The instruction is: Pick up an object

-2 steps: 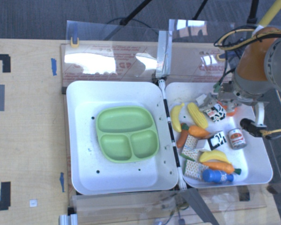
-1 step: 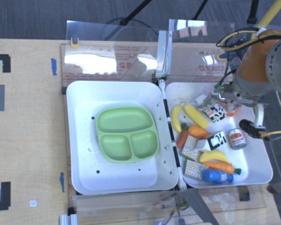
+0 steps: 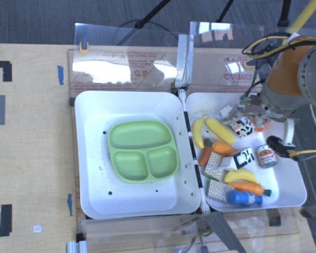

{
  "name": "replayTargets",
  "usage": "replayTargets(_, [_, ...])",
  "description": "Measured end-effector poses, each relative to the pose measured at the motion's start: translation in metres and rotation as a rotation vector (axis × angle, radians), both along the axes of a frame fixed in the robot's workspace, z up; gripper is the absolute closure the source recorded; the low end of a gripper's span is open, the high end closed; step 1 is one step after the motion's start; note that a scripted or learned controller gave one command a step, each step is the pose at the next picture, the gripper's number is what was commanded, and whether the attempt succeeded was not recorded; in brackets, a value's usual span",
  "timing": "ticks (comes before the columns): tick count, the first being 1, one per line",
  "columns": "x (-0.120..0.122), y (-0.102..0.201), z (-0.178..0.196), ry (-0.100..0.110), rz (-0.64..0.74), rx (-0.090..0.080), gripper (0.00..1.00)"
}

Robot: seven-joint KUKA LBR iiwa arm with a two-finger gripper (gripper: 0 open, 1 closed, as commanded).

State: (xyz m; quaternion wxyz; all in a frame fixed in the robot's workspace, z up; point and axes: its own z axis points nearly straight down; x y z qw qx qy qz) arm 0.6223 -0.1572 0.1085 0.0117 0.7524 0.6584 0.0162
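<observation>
hovering over the upper part of the right bin (image 3: 297, 194), the end effector (image 3: 248, 114) sits low among the clutter; whether it is spread or pinching, i cannot tell. that bin holds a corn cob (image 3: 219, 130), a banana (image 3: 198, 133), a carrot (image 3: 223, 148), a small can (image 3: 266, 156), a second banana (image 3: 240, 175), another carrot (image 3: 246, 187) and a blue bottle (image 3: 240, 198). the left bin (image 3: 89, 141) holds a green divided plate (image 3: 143, 150). both rest on a pale wooden table (image 3: 31, 157), with grey carpet (image 3: 68, 4) beyond.
</observation>
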Motion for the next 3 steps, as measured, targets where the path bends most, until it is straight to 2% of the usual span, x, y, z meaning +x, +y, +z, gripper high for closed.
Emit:
replayTargets(1, [0.0023,-0.0010,0.0001,0.006,-0.011,0.005,0.00])
replayTargets(2, [-0.0064,-0.0013,-0.0003,-0.011,-0.022,-0.001,0.00])
replayTargets(3, [-0.0002,-0.0017,-0.0001,0.006,-0.017,0.001,0.00])
